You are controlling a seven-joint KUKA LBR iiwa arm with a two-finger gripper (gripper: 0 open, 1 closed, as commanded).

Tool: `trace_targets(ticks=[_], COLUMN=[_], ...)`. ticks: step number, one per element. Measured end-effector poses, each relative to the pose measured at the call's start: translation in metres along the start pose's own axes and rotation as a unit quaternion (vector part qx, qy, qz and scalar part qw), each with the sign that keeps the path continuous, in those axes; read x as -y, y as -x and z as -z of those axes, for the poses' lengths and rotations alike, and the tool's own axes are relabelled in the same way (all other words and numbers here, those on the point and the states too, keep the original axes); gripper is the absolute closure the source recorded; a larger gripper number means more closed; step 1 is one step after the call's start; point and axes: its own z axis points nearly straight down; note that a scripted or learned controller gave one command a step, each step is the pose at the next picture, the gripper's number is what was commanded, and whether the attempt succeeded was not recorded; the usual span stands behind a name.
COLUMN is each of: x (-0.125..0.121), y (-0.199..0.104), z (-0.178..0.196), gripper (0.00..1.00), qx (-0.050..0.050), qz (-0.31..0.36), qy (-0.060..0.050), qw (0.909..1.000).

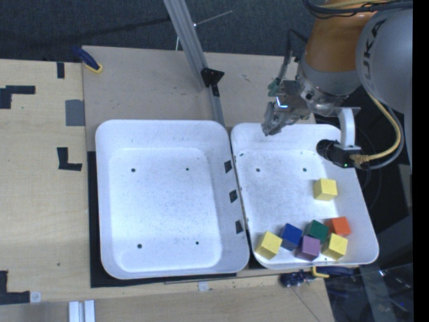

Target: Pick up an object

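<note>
Since the blocks lie in the right bin [281,173], choose the lone yellow cube [325,189] near the bin's right wall, because it stands apart from the cluster of blocks [305,240] crowded in the bin's near right corner. Bring your claw [273,126] straight above this cube, turn it to meet two flat faces, then descend slowly. At present the claw hangs over the far left edge of the right bin, well apart from every block, and it holds nothing; if its tips are apart or together, I cannot tell.
</note>
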Motion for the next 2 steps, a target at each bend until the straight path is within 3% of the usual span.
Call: trace_targets(ticks=[2], x=[-0.009], y=[-0.099], z=[-0.037], gripper=[1.0], qx=[0.0], qz=[0.0], qy=[0.0], qw=[1.0])
